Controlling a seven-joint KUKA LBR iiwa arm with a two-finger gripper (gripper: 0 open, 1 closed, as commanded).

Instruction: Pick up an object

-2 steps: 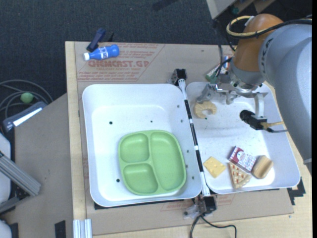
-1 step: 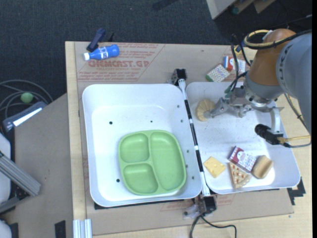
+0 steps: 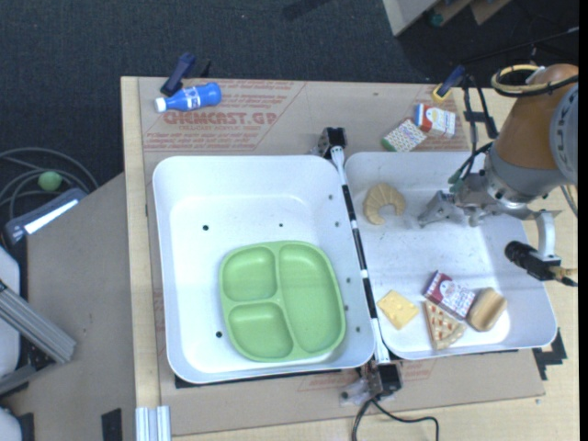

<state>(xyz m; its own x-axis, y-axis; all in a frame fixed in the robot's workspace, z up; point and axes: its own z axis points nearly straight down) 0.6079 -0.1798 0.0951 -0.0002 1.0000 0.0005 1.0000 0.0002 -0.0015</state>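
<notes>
Near edge, right bin (image 3: 542, 333): pizza slice toy (image 3: 444, 327), cheese wedge (image 3: 398, 309), red/white carton (image 3: 448, 293), bread roll (image 3: 486, 310), all lying loose on the floor. Left bin (image 3: 175, 209) has the green divided tray (image 3: 280, 299), untouched. Further back in the right bin, croissant (image 3: 385, 201) sits near the divider. Gripper (image 3: 445, 208) is low over the bin floor just right of the croissant, not touching it afaict. Fingers look splayed apart, nothing between them. Status imo: pick not done, no obj lifted; grasp, close and lift all remain. Croissant is the nearest candidate. Behind the bins on the bench: small box (image 3: 404, 136), blue bottle (image 3: 188, 98).
</notes>
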